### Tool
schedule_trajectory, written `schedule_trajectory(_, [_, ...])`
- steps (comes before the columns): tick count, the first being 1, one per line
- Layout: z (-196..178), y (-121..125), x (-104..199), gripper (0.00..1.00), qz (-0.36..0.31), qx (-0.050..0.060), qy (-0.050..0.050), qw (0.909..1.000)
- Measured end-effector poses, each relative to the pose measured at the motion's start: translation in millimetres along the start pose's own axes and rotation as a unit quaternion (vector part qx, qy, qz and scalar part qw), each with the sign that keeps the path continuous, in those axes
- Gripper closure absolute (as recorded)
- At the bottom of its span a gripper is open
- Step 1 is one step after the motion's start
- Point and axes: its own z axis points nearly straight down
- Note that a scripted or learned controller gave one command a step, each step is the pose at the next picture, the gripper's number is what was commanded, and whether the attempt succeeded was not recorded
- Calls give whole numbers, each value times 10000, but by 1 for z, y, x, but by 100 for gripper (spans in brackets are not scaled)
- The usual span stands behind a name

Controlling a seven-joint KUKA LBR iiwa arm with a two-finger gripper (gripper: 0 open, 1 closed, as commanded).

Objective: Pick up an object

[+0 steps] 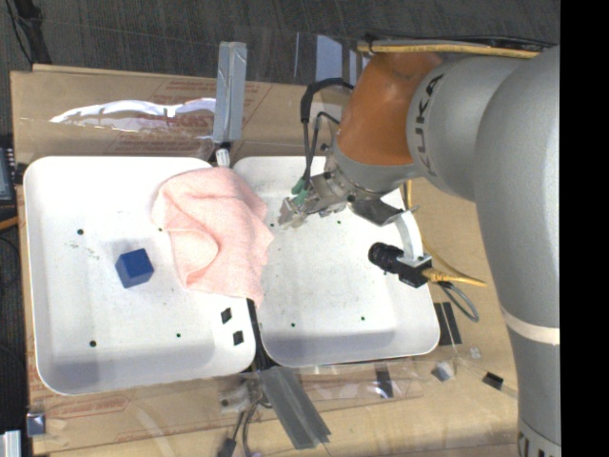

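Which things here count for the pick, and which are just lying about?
For the job:
- pink towel, draped over the wall between the bins
- blue block in the left bin
- gripper over the right bin

Lying about:
- cardboard behind the bins
- black clips on the wall between the bins

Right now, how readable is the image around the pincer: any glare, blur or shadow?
Camera view: even light with soft shadows; the white bins look bright, nearly washed out; glare on plastic wrap behind them; the pincer is small, slightly blurred, its tips unclear; the blue cube and pink towel read clearly.
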Motion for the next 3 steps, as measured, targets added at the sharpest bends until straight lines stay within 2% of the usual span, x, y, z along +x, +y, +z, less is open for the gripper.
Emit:
schedule_trajectory(1, [0,0,0,0,-2,0,-2,10000])
schedule_trajectory(2, [10,-10,-6,0,-1330,-6,3,9911])
schedule_trajectory(3, [-40,-6,14,0,-1095,-16,-5,9940])
